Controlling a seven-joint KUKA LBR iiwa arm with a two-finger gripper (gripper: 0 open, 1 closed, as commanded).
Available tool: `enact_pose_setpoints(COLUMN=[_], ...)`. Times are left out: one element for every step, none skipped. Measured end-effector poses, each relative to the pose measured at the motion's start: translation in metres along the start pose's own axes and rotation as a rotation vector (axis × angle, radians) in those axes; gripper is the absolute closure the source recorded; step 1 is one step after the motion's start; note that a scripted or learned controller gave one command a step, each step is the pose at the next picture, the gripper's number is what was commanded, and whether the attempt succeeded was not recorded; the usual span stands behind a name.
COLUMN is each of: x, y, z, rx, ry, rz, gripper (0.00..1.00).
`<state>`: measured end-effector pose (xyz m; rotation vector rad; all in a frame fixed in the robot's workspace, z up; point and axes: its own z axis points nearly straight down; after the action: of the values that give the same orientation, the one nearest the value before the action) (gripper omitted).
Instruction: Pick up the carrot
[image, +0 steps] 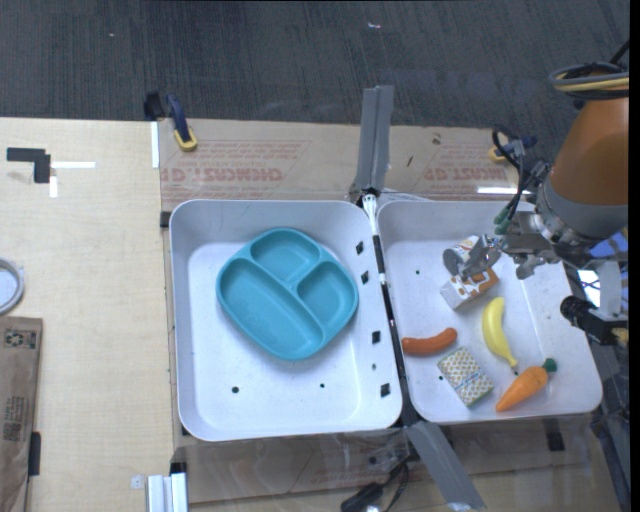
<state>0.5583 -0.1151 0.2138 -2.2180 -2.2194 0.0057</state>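
The carrot lies in the near right corner of the right bin, its green top pointing toward the far right. The tabletop is pale wood, with a strip of brown cardboard along its far edge and dark floor beyond. The left bin holds a blue divided plate. In the right bin, a banana lies just beside the carrot on its far side, a sausage and a patterned sponge to its left. The hand hovers over a small box in the bin's far half, well apart from the carrot; I cannot tell how it is set.
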Motion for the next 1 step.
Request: enact_pose_setpoints(x=[-0.0587], y=[-0.0501], z=[0.0719], rx=[-0.002], ry=[0.0], rz=[-0.185], gripper=[0.0])
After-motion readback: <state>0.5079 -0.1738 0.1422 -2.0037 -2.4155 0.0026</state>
